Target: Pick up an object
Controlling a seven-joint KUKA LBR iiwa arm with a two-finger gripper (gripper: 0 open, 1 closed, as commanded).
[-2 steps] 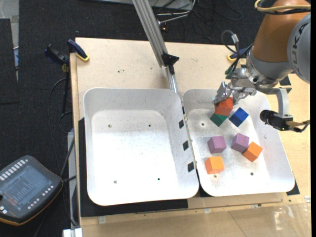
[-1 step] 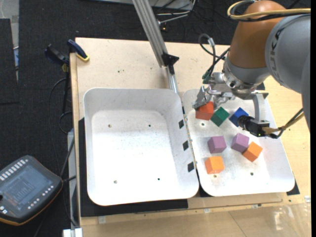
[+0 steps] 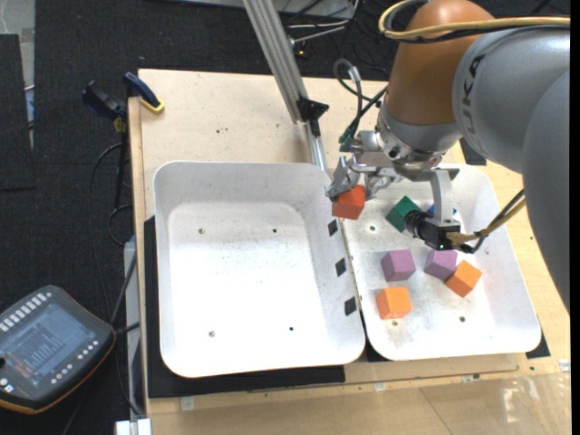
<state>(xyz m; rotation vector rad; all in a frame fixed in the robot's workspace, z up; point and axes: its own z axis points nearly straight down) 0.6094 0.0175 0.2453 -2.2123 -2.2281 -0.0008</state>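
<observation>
A red block point(image 3: 349, 204) hangs at the left edge of the right bin point(image 3: 507, 320), close to the rim shared with the left bin point(image 3: 181, 188). My gripper point(image 3: 352, 191) reaches down from the orange-banded wrist and is shut on the red block, a grey finger point(image 3: 338, 185) against its upper left side. In the right bin lie a green block point(image 3: 401, 213), two purple blocks point(image 3: 397, 264) point(image 3: 440, 263) and two orange blocks point(image 3: 393, 302) point(image 3: 464, 277). The arm hides the back part of the right bin.
A slanted metal rail point(image 3: 276, 57) runs down to the bins' shared back corner, just behind the gripper. A blue and yellow clamp point(image 3: 136, 93) lies at the bench's back left. A teach pendant point(image 3: 45, 343) sits off the bench at the lower left.
</observation>
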